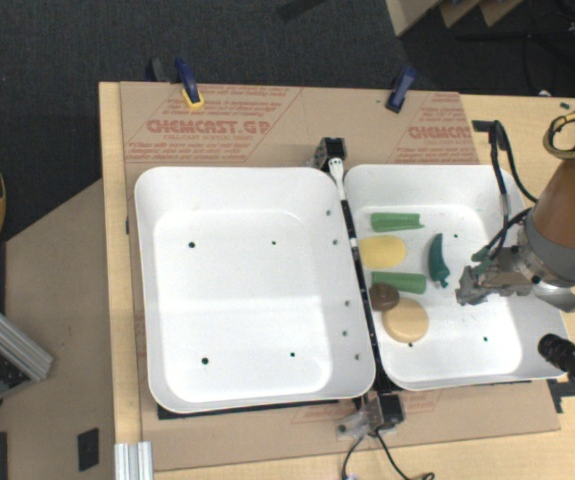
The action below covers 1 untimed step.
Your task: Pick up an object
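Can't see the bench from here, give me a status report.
Gripper low over right bin. Nothing seen between fingers. Teal curved piece nearest, just left. Nothing in the way.

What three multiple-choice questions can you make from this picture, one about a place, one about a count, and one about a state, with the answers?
1. Where do the objects lie?
A. In the right bin
B. In the left bin
C. On the cardboard

2. How many green objects are there?
A. One
B. Three
C. Five

3. How does the pincer stand to the objects?
A. It holds the yellow one
B. It is beside them, holding none
C. It is over the left bin

Answers:
1 A: all lie near the left wall of the right bin.
2 B: a green block, a teal curved piece and a second green block.
3 B: the pincer is just right of the teal piece, nothing between its fingers.
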Available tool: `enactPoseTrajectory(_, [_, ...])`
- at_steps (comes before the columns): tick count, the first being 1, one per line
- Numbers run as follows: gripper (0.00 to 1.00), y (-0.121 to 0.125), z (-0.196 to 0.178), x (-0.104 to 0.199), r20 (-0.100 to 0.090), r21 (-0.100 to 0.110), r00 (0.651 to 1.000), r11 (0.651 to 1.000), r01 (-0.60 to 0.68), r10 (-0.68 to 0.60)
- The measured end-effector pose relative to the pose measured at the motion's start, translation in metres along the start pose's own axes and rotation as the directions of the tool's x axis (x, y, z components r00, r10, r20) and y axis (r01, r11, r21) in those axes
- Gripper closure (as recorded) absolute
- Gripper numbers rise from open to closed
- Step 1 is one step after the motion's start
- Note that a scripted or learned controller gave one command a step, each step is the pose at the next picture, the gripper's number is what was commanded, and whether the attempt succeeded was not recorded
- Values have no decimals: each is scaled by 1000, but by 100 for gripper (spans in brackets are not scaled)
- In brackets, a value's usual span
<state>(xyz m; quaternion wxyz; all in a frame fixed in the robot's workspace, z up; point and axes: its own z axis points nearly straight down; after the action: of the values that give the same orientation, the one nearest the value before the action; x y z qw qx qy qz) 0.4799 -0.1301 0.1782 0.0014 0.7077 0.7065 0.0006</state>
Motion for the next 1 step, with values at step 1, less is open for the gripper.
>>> enactPoseTrajectory(1, [100,25,-96,79,-3,-10,1000,1000,12,-12])
